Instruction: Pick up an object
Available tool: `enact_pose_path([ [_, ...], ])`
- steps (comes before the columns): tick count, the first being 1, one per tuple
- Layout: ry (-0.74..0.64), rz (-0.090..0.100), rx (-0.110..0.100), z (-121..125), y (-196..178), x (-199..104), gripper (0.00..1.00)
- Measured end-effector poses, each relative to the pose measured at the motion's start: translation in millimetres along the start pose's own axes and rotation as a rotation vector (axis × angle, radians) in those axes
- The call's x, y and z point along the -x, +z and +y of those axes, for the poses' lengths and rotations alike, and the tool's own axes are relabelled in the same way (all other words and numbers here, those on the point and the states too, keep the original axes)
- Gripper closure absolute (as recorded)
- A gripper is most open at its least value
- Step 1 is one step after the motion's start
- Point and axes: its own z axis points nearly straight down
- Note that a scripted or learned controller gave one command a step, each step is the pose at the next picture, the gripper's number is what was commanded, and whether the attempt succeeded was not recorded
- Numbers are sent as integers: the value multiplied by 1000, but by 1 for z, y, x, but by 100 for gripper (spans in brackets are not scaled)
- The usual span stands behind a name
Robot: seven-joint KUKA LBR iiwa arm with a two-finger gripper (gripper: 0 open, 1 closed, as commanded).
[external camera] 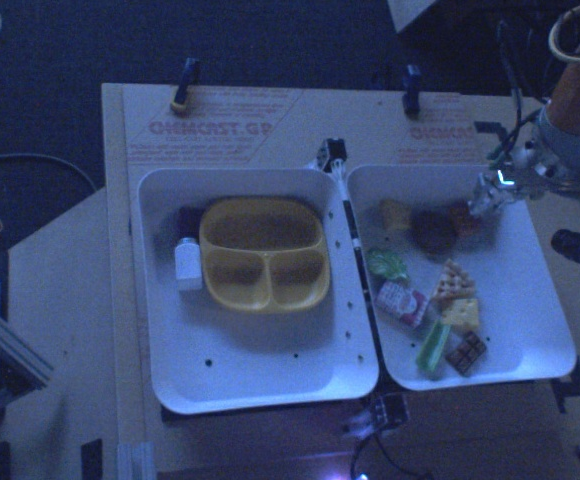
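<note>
Claw (485, 200) sits low over the back right of the right bin (540, 298), tip near the dark round piece (435, 231) and the reddish item (467, 215) beside it. Too dim and blurred to tell the spread, and nothing visibly held.

Nearest pick candidates are those two, with a tan lump (395, 214) just left of them. Further forward: green leafy thing (385, 264), red-white packet (402, 302), waffle cracker (454, 281), yellow block (460, 313), green stick (432, 347), brown square (467, 352).

Left bin (160, 318) has a yellow divided plate (265, 255) and a small white bottle (187, 262) touching its left edge.

Risks, as I see it: back items are packed close, so a descent could land between two and shove both. Bin wall is close on the arm side, so it could clip the rim. Flat pieces may slip out.
</note>
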Motion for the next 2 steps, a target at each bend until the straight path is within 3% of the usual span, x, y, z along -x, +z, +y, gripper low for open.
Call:
enact_pose_path([
  [1,0,1,-5,1,-9,0,100],
  [2,-4,6,-11,-13,-20,-54,100],
])
